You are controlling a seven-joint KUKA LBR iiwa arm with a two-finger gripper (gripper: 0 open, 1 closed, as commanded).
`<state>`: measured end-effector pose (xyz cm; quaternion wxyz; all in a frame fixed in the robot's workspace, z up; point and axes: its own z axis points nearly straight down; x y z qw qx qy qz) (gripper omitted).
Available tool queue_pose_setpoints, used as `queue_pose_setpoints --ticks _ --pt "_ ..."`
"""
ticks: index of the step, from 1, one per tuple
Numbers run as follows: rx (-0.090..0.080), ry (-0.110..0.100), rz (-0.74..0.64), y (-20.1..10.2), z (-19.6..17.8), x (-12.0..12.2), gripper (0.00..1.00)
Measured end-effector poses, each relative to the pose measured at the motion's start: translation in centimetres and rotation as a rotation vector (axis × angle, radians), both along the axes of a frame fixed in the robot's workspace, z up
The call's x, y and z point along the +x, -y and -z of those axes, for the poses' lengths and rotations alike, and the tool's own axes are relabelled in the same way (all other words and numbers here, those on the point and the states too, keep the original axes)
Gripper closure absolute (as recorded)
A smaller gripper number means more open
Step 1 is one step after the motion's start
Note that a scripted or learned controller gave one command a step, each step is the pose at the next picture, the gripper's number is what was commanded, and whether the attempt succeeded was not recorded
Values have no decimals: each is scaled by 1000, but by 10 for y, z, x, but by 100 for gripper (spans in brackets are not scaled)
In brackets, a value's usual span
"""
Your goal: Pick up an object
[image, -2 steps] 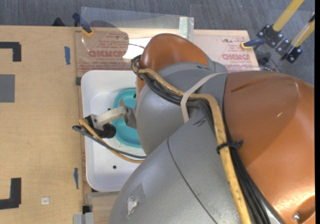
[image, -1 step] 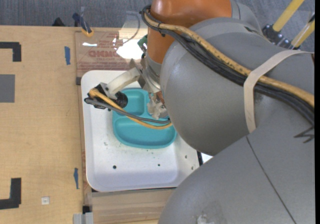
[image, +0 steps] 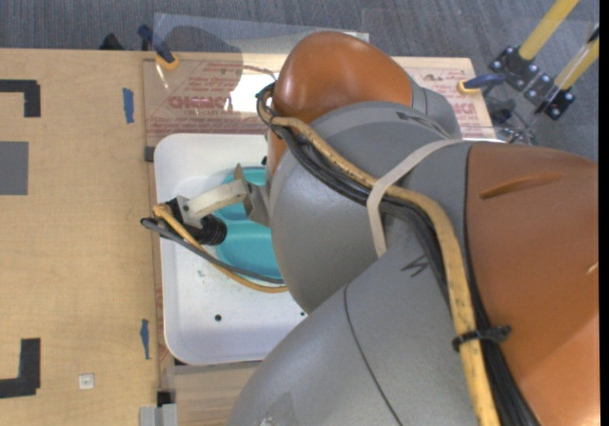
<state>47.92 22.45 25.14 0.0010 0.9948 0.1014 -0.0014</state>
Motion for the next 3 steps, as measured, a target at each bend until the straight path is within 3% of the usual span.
queue_pose_setpoints --ticks 1,2,3 --pt "10 13 21 11 -169 6 100" --pt "-1 -4 -13 27 -59 1 100" --pt "5 6 -207 1 -195 24 100"
